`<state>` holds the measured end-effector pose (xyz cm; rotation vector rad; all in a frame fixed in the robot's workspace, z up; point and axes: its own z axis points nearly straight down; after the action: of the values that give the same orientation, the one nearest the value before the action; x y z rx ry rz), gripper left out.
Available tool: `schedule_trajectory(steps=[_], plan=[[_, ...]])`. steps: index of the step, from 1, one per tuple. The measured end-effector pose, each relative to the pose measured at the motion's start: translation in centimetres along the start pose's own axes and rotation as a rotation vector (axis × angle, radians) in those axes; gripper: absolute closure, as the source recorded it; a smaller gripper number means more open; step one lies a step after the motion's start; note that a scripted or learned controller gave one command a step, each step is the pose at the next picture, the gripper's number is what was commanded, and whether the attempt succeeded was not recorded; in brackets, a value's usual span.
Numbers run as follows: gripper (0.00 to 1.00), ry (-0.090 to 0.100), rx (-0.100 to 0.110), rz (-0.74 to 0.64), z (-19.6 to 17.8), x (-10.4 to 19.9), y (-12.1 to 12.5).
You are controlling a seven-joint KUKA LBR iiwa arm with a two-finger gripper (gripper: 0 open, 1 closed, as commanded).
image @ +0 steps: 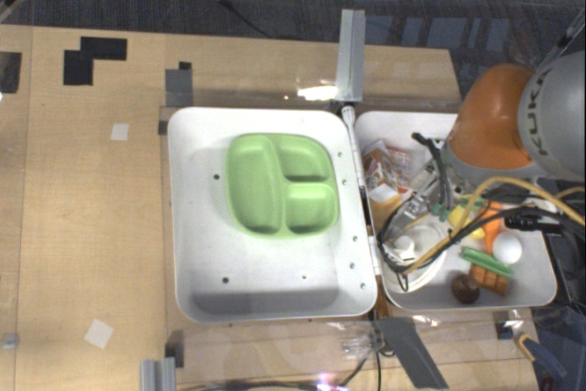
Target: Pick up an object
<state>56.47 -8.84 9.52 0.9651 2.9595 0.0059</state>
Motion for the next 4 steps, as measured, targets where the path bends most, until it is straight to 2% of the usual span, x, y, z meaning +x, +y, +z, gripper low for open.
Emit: schedule_trajectory(steps=[1,2,3,4], plan=[[0.00,-0.006,-0.004,0.049,-0.1,3.1,-2.9],[0.00,-0.007,-0.002,0.041,-0.1,3.1,-2.7],[0.00,-0.036,-0.016,0.258,-0.7,4.2,-4.2],[0.00,0.008,0.008,0.268,0.5,1.9,-1.9]])
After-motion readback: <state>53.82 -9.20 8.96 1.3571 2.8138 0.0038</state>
